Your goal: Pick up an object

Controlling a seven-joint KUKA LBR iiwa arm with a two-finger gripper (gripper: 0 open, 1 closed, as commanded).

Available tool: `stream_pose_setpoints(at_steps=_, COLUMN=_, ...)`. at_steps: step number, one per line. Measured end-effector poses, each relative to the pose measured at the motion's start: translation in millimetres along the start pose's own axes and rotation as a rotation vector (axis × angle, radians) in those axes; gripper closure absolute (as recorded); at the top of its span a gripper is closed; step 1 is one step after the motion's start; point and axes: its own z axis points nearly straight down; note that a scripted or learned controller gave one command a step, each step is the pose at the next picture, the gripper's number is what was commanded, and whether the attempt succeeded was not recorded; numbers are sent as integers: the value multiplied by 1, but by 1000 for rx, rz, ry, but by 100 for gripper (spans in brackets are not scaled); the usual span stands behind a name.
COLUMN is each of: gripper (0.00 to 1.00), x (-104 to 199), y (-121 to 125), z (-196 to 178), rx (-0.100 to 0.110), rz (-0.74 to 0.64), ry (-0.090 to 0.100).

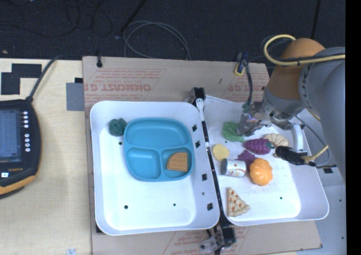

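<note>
Gripper: the gripper (pixel 249 125) hung low at the far edge of the right bin (pixel 307 203), over the green leafy piece (pixel 230 131); whether it was apart or together could not be told.
Candidates: purple grapes (pixel 257 146) just beside the leaf, orange fruit (pixel 261 171), small can (pixel 234 167), pizza slice (pixel 236 202) near the front edge.
Left bin: the left bin (pixel 107 203) held a blue tray (pixel 155 148) with a waffle piece (pixel 177 162).
Advice: likely best to commit to the leaf, descend straight and centred, close fully, and avoid nudging the grapes.

Green leafy toy (pixel 230 131) lies flat in right bin (pixel 316 203), upper-left.
</note>
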Motion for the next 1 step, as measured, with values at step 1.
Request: stream_pose_setpoints(at_steps=1, gripper=0, x=0, y=0, z=1, rx=2, rz=0, ry=0)
